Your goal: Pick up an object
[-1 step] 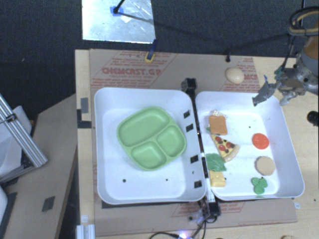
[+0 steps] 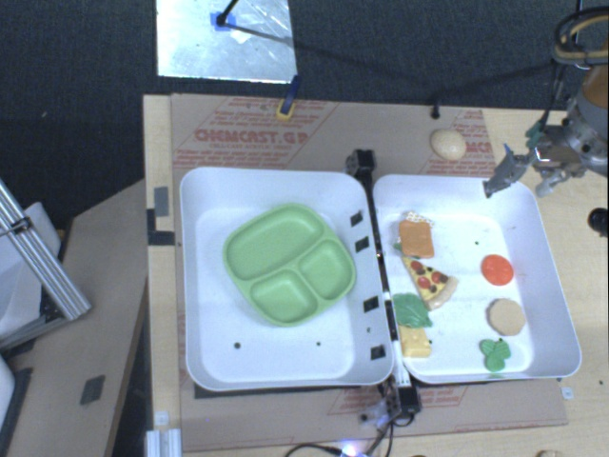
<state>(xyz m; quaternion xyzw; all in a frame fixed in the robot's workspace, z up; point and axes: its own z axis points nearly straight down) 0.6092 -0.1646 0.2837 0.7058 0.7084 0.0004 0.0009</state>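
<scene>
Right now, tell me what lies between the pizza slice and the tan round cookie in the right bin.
In the camera view, the red-orange disc sits near that line, slightly above it, between the pizza slice and the tan cookie; otherwise bare white bin floor.

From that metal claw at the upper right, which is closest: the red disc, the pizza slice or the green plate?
From the gripper:
1. Red disc, right bin, below the gripper.
2. Pizza slice, right bin, near the divider.
3. Green plate, left bin, farthest.

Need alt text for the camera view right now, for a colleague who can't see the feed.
The gripper hovers over the far right corner of the right bin, holding nothing. That bin holds toy foods, among them a pizza slice and a red disc. The left bin holds a green divided plate.
</scene>
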